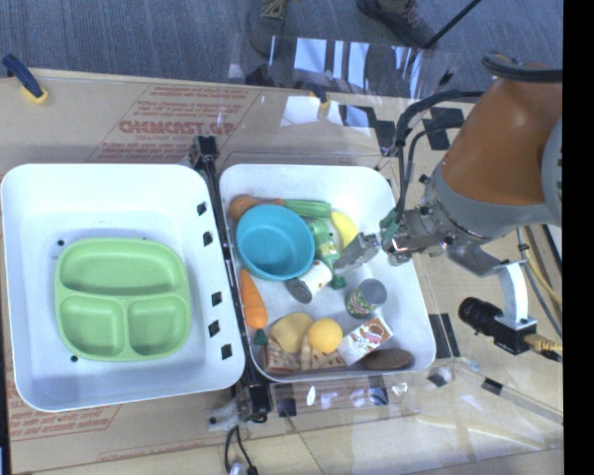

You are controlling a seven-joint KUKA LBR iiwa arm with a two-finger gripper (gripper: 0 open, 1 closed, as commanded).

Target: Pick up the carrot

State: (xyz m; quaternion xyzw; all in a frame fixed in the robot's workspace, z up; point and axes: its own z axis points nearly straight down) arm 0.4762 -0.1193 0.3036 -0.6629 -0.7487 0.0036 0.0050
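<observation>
The carrot (252, 300) is a short orange piece lying lengthwise against the left wall of the right bin (408, 295), just below and left of a blue bowl (275, 241). My gripper (360, 252) hangs over the middle-right of that bin, well to the right of the carrot, with the bowl's lower edge and a small grey object between them. Nothing shows in the gripper. It sits close to a yellow-green fruit (343, 229) and a tin can (366, 298).
The right bin is crowded: a green vegetable (307, 208) at the back, a lemon (325, 336), a pale potato (290, 331) and a small carton (368, 336) at the front. The left bin (30, 216) holds a green divided plate (124, 297).
</observation>
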